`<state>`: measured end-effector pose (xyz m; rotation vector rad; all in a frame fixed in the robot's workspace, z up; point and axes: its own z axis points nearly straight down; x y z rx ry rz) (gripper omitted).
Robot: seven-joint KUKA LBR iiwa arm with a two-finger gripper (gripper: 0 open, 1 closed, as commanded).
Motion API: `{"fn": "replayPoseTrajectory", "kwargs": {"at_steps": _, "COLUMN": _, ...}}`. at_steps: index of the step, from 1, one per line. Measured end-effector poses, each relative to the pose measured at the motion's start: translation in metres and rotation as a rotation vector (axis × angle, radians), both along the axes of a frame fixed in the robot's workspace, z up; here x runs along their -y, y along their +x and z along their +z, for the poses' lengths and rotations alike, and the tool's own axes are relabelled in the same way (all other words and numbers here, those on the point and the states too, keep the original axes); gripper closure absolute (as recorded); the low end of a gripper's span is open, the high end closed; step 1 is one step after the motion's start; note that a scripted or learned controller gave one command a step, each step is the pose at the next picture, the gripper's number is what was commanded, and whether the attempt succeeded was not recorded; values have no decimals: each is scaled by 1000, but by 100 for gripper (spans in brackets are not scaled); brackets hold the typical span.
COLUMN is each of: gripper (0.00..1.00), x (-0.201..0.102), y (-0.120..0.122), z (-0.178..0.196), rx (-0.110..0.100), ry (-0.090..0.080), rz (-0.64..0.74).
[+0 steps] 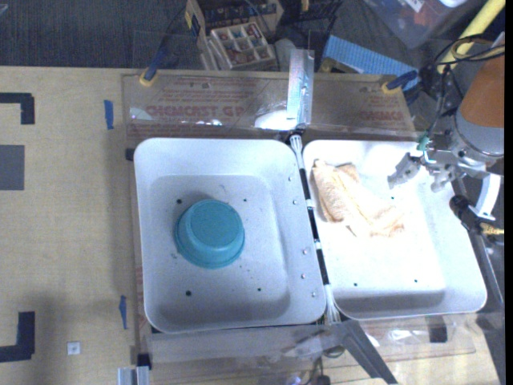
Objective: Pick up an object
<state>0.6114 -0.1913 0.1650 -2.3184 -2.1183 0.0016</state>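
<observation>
A teal bowl [210,232] lies upside down in the middle of the left bin [152,167]. In the right bin [449,295], a tan, bread-like object [334,192] lies against the left wall. A paler peach piece [385,217] trails from it toward the bin's middle. My gripper [418,175] hangs over the upper right part of the right bin, to the right of the tan object and apart from it. It is open, with nothing between its fingers [398,172].
A cardboard wall [208,107] runs behind both bins, with a metal post [300,87] at the divide. The grey arm with its orange band [489,95] and cables crowds the right edge. Cluttered boxes [236,34] sit beyond the bench.
</observation>
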Motion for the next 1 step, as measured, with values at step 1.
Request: {"fn": "replayPoseTrajectory", "kwargs": {"at_steps": 1, "gripper": 0, "x": 0, "y": -31, "z": -69, "rx": 2, "ry": 0, "rz": 127}}
